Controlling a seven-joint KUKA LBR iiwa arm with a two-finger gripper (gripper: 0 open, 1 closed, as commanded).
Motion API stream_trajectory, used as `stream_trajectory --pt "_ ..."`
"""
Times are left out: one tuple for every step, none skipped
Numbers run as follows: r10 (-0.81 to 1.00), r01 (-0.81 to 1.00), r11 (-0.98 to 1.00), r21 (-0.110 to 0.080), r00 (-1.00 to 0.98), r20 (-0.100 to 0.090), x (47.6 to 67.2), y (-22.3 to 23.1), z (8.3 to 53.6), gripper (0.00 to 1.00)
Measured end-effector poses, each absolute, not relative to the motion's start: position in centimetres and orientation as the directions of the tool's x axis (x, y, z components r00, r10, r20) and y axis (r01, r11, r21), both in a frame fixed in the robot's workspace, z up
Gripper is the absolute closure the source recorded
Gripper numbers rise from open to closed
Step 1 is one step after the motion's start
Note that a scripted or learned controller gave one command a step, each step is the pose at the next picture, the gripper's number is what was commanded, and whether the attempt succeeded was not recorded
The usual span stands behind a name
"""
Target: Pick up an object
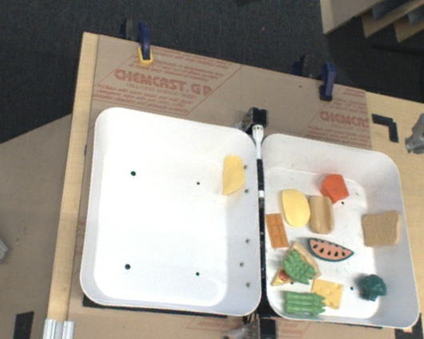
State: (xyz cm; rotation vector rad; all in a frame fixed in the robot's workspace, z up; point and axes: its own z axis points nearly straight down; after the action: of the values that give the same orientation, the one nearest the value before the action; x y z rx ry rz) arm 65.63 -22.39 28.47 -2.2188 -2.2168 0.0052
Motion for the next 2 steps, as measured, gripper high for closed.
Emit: stream_trajectory --pt "1.000 1.000 0.012 -0.003 -0.012 0.005 66.7 -9.7 27.6 1.00" --pt "1.000 1.000 -0.005 0.000 0.005 -0.003 66.6 -18.1 25.5 1.00"
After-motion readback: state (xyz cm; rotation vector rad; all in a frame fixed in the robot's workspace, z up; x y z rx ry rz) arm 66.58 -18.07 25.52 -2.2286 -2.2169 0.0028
